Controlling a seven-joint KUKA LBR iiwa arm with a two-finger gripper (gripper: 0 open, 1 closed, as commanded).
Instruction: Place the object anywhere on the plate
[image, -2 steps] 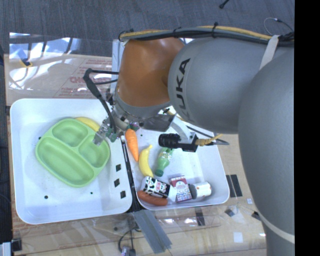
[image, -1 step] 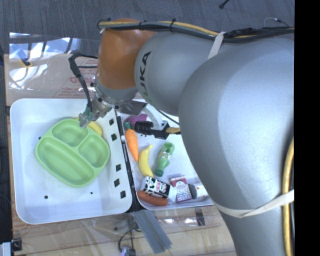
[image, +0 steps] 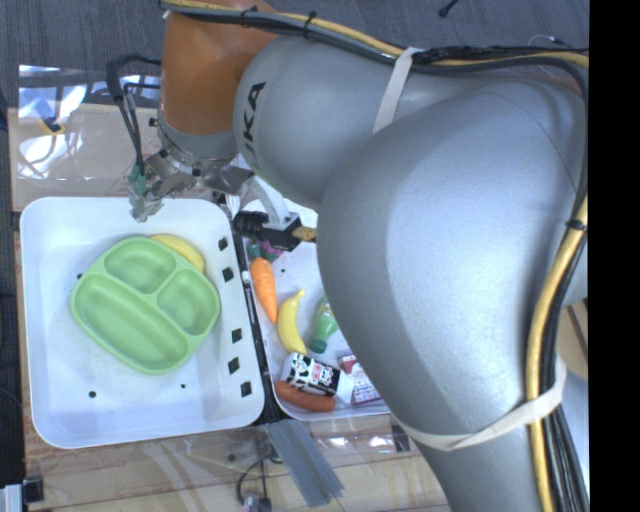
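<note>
Camera view: we see the hand (image: 143, 200) above the left bin (image: 40, 300), grip state indiscernible. The banana (image: 290, 322) looks light, stiff, smooth; grasp mid-body, then plate (image: 140, 320).

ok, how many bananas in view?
2. One banana lies in the right bin between the carrot and a green bottle. A second yellow one sits behind the green plate in the left bin. The arm may hide more.
</note>
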